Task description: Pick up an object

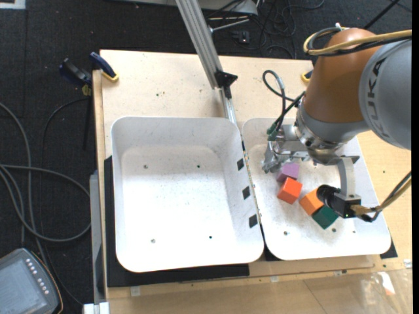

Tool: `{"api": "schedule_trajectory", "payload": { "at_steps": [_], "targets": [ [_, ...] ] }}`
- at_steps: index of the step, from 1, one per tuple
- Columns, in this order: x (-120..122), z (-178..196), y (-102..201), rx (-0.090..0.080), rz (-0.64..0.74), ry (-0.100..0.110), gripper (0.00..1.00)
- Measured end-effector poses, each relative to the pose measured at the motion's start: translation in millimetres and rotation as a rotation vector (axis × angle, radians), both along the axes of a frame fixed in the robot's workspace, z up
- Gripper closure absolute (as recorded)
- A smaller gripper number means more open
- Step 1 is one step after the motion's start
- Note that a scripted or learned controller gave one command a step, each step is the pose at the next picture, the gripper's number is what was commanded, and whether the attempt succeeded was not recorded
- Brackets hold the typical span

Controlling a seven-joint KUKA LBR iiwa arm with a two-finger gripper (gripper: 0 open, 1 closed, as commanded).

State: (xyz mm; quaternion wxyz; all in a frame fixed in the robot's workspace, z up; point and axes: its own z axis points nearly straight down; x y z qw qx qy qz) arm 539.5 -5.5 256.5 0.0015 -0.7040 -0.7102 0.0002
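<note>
In the right bin lie a purple block, an orange block, a second orange block and a green block, clustered near the bin's middle. My gripper hangs low over the bin's upper left part. It sits just above and to the left of the purple block, close to it or touching it. The arm's orange and grey wrist hides the bin's far side.
The left bin lies beside the right one, sharing a middle wall. A metal pole slants in from the top. A black cable fitting hangs by the green block. Blue clamps grip the bench's far left corner.
</note>
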Motion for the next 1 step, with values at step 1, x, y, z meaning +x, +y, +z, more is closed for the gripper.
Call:
{"api": "schedule_trajectory", "payload": {
  "at_steps": [1],
  "targets": [
    [5.1,0.6,47.5,-0.001,-0.001,-0.002,1.0]
  ]
}}
